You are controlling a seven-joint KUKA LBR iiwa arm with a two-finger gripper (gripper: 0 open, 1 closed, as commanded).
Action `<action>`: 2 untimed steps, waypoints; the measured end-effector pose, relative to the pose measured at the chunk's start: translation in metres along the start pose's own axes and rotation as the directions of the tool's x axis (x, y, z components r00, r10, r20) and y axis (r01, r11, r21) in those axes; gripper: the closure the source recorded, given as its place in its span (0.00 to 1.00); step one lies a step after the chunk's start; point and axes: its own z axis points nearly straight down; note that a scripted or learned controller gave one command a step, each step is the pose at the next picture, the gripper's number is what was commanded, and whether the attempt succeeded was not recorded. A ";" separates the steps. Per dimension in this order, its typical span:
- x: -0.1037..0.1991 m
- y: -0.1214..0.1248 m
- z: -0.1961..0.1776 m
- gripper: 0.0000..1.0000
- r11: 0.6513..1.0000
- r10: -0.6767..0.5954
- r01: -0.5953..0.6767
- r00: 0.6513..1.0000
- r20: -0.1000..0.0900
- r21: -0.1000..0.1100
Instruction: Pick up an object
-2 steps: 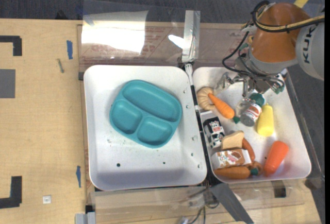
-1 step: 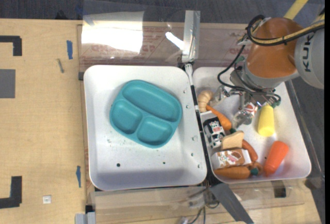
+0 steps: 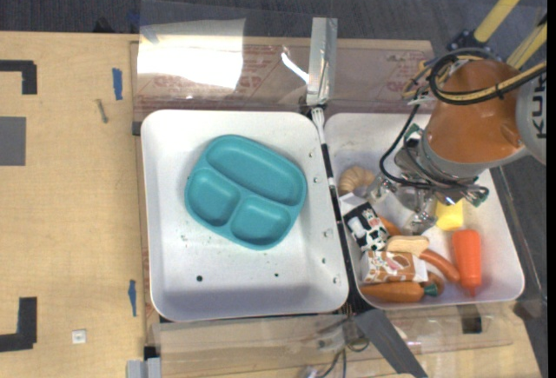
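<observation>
The right bin [image 3: 509, 279] holds several toy foods: a tan croissant-like piece [image 3: 355, 179], a black-and-white cow-patterned piece [image 3: 368, 228], a cream and orange packet [image 3: 396, 261], a yellow piece [image 3: 451, 215], an orange carrot [image 3: 468, 259] and a sausage [image 3: 396, 291] at the front. My gripper [image 3: 423, 215] hangs low over the middle of this bin, under the orange wrist band [image 3: 469, 120], just left of the yellow piece and above the cream packet. I see nothing clearly between its fingers.
The left bin [image 3: 165, 255] bears a teal divided plate [image 3: 247, 190] near its middle. A metal divider [image 3: 321, 63] stands behind the gap between the bins. Black cables [image 3: 456, 76] loop around the wrist. Wooden bench surface lies to the left.
</observation>
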 end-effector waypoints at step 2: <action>0.047 -0.025 0.000 0.00 1.000 0.003 -0.003 1.000 -0.003 -0.004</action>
